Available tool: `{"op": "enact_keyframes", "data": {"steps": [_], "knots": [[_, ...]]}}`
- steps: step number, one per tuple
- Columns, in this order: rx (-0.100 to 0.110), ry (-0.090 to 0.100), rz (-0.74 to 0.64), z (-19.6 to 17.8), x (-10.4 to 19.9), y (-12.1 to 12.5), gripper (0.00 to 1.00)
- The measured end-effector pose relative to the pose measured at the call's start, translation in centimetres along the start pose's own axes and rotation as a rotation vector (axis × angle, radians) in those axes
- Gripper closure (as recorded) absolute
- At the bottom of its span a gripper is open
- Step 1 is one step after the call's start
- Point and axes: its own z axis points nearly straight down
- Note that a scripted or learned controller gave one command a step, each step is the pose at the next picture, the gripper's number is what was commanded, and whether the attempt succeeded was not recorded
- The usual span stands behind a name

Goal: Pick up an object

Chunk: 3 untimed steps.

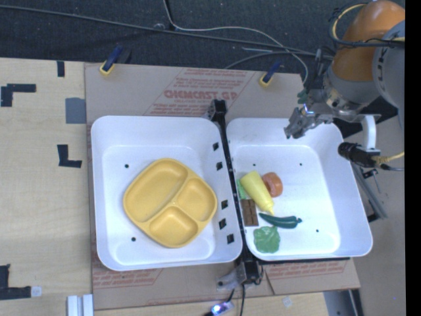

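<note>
1. White bins sit side by side on my bench: the left bin (pixel 105 176) holds a yellow divided plate (pixel 170 201), lying flat near its middle.
2. I see the pickable items bunched in the right bin (pixel 329 196), against its left wall: a yellow toy piece (pixel 256 188), an orange-red round piece (pixel 273 184) touching it, a small brown block (pixel 249 212), a dark green pepper-like piece (pixel 281 220) and a light green leafy piece (pixel 266 239).
3. These items crowd one another, several touching or overlapping.
4. Cables run over the dark surface behind the bins, and two yellow-and-blue clamps (pixel 110 60) pin the cardboard sheet (pixel 197 94).
5. My gripper (pixel 299 124) hangs over the right bin's far rim, well apart from the cluster, arm entering from the right.
6. I cannot tell its finger state; nothing visible is held.
</note>
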Motion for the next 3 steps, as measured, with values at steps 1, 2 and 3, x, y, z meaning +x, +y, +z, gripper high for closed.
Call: {"op": "enact_keyframes", "data": {"steps": [1, 2, 3], "knots": [[0.006, 0.001, -0.003, 0.9, 4.8, -0.1, 1.00], [0.005, 0.002, -0.006, -0.1, 10.9, 0.4, 1.00], [0.005, 0.002, -0.006, -0.7, 17.1, 0.1, 1.00]]}}
